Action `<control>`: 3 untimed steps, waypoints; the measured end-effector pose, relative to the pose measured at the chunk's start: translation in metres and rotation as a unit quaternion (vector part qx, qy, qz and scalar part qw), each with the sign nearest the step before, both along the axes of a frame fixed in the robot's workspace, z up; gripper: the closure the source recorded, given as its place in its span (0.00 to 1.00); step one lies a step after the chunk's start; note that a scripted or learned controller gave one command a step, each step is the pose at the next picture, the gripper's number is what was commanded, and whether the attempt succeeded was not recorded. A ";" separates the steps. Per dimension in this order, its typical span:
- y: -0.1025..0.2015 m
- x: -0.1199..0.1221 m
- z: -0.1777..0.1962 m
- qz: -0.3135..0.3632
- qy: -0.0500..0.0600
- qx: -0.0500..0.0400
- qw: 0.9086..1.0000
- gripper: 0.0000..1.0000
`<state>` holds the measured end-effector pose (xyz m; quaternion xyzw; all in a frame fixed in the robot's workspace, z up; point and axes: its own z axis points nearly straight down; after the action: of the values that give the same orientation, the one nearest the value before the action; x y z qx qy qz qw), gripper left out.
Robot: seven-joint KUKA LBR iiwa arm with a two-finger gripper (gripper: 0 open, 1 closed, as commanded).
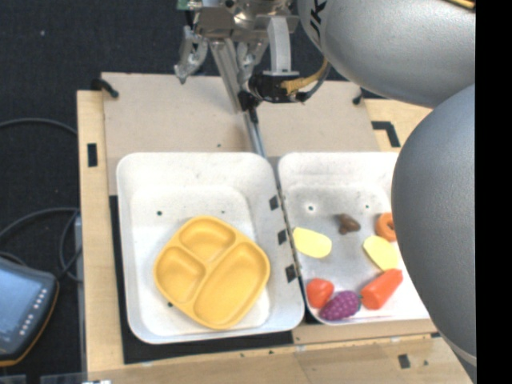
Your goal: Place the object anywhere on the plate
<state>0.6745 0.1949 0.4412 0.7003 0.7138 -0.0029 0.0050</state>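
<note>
Gripper [228,58]: at 12 o'clock in the view, metal, hanging over the bare board beyond the bins; nothing can be seen in its grasp, and how far open it is cannot be told.
Arm [400,30]: smooth grey rounded casing, filling the 1 to 4 o'clock side.
Bench [160,118]: flat beige board with black corner marks.
Left bin [136,182]: shallow, white, rounded corners, speckled floor, at 7 o'clock.
Right bin [336,174]: same make, touching the left bin along one edge, at 4 o'clock; the arm hides part of it.
Plate [212,272]: yellow glossy plastic, rounded, split into three compartments, the largest toward 4 o'clock; it lies flat in the left bin.
Task object: which piece is meant cannot be told; all the toy foods lie in the right bin, well apart from the plate.
Orange-red piece [382,288]: tapered, long axis from 2 to 8 o'clock.
Pale yellow piece [312,243]: smooth oval, long axis from 10 to 4 o'clock, nearest the plate.
Second yellow piece [381,253]: smooth and flat.
Purple cluster [342,305]: bumpy, just beside the red round piece [320,292].
Orange ring [386,227]: partly hidden by the arm.
Brown piece [347,224]: small, dark, irregular.
</note>
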 end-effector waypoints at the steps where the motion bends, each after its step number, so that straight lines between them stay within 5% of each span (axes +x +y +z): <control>1: 0.000 0.000 0.000 0.001 0.000 0.000 1.000 0.00; 2: 0.025 -0.071 -0.207 -0.008 0.006 0.003 1.000 0.00; 3: 0.026 -0.069 -0.191 -0.009 0.002 0.007 1.000 1.00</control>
<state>0.6058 0.2204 0.2501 0.7066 0.7076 0.0005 -0.0018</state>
